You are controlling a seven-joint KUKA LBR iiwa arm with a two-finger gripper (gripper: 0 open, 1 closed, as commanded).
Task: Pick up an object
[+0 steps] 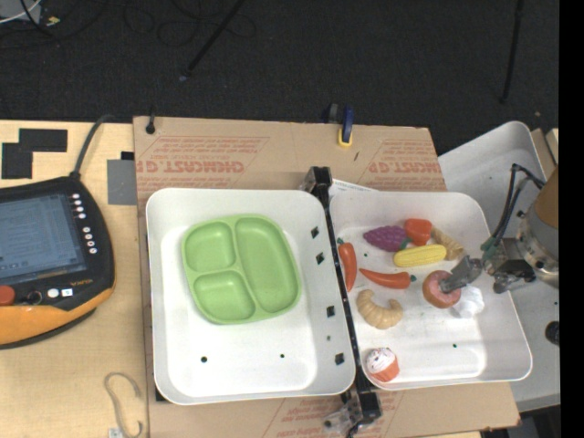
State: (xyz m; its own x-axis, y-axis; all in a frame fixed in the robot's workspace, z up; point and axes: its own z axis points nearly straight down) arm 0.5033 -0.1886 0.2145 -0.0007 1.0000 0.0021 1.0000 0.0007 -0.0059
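Note:
The right bin (497, 354) holds several toy foods: purple grapes (385, 237), a red tomato (418, 230), a yellow corn cob (420, 256), a red chili (385, 278), an orange-red pepper (348, 265), a tan croissant (379, 309), a pink round piece (441, 289) and a white-and-orange piece (381, 364). My gripper (464, 274) reaches in low from the right edge of this bin. Its tip sits right at the upper right side of the pink round piece. I see nothing lifted off the bin floor.
The left bin (173, 354) holds a green divided plate (242, 269). A black divider (333, 281) runs between the bins. A small white crumpled thing (469, 304) lies just below the gripper. A handheld control pad (46, 254) rests on the bench at far left.

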